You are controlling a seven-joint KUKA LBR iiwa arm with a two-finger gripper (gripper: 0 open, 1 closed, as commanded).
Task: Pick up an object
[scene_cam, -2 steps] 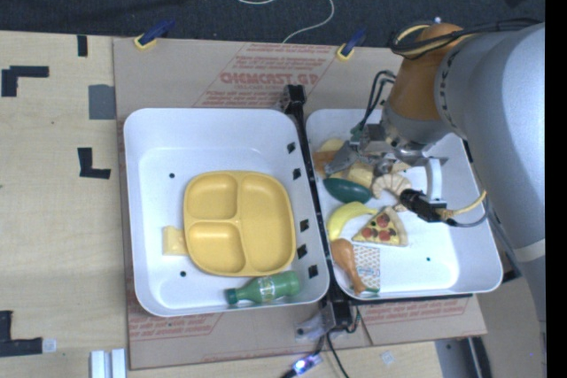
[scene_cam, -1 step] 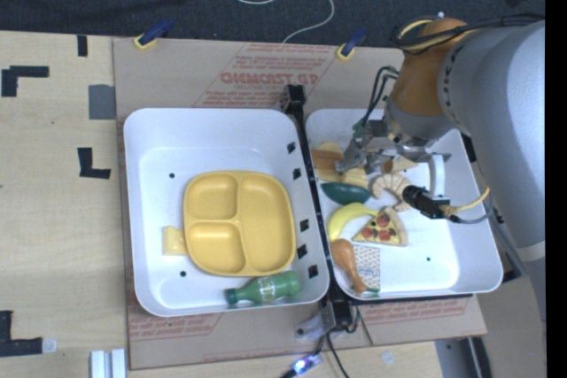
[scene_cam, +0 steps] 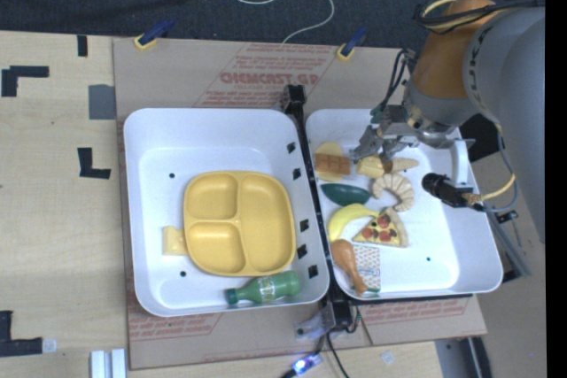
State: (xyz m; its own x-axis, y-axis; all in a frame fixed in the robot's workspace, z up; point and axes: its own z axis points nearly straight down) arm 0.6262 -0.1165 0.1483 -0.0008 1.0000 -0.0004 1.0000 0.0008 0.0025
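The grey arm (scene_cam: 496, 66) lowers its gripper (scene_cam: 376, 148) into the right bin (scene_cam: 443, 266), over glossy plastic food: curled shrimp (scene_cam: 394, 189), banana (scene_cam: 347, 219), pizza wedge (scene_cam: 383, 229). Whether the jaws are wide or closed, I cannot tell. The left bin (scene_cam: 151, 190) holds a smooth yellow divided plate (scene_cam: 239, 221).

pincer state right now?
Pincer: low in the right bin, over the toy food near the bread. Open or shut: cannot be told. No visible grasp.
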